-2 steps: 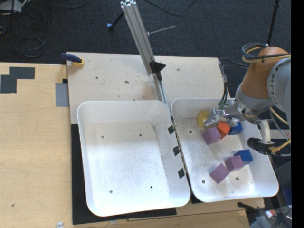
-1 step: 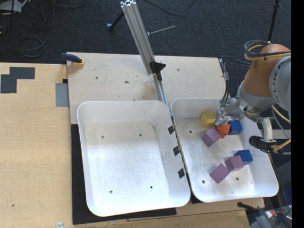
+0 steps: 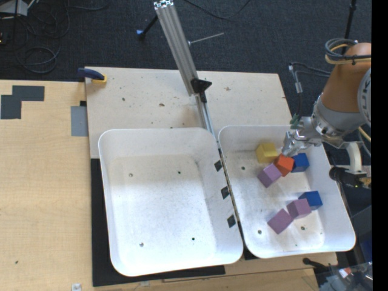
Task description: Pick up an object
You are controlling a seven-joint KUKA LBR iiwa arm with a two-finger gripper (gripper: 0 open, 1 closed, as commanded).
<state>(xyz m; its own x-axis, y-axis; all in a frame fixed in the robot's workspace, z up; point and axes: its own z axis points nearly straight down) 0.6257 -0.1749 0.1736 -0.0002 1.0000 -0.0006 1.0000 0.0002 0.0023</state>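
Several small blocks lie in the right bin (image 3: 339, 238). A yellow block (image 3: 265, 152), an orange block (image 3: 284, 163), a blue block (image 3: 300, 161) and a purple block (image 3: 270, 175) cluster at its far middle. My gripper (image 3: 293, 145) hangs right over this cluster, its tip just above the orange block and touching or nearly touching it. Nearer the front lie another blue block (image 3: 311, 199) and two purple blocks (image 3: 299, 208) (image 3: 280, 220). No block visibly sits between the fingers.
The left bin (image 3: 109, 162) stands beside the right one, with a divider rim (image 3: 223, 174) carrying black clips between them. A slanted metal post (image 3: 179, 41) rises behind the bins. The arm's orange band (image 3: 347, 83) is at the right edge.
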